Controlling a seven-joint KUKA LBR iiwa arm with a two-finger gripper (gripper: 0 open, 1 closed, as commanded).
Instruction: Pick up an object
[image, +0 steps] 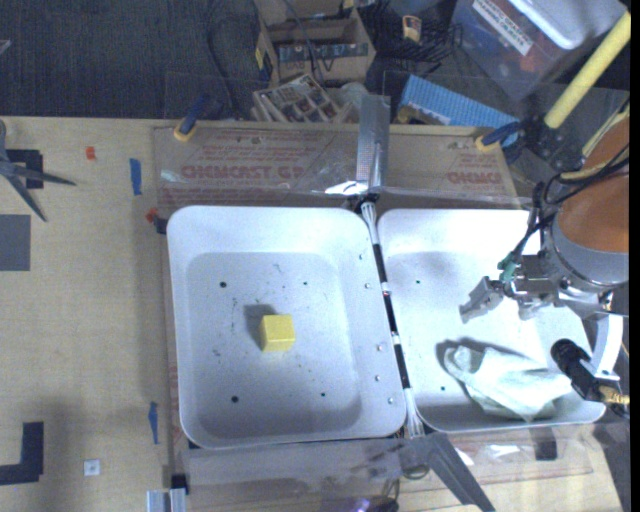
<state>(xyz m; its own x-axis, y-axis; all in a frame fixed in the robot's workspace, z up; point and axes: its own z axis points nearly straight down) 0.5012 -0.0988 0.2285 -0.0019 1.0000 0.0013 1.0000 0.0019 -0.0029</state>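
a yellow block (278, 332) lies near the middle of the left bin (200, 240). the gripper (480, 299) hangs over the right bin (440, 245), above a crumpled white cloth (505, 378); whether it is spread or closed, i cannot tell.

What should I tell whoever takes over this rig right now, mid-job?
Pincer: over the right bin, near its middle, nothing seen between its fingers; open or shut is not clear from this view.
Things: a yellow block lies in the left bin, near the middle. A crumpled white cloth lies at the right bin's near edge, just below the pincer and apart from it.
Done: nothing lifted yet.
Left: come down on one thing, probably the cloth since it is nearest, close on it and raise it.
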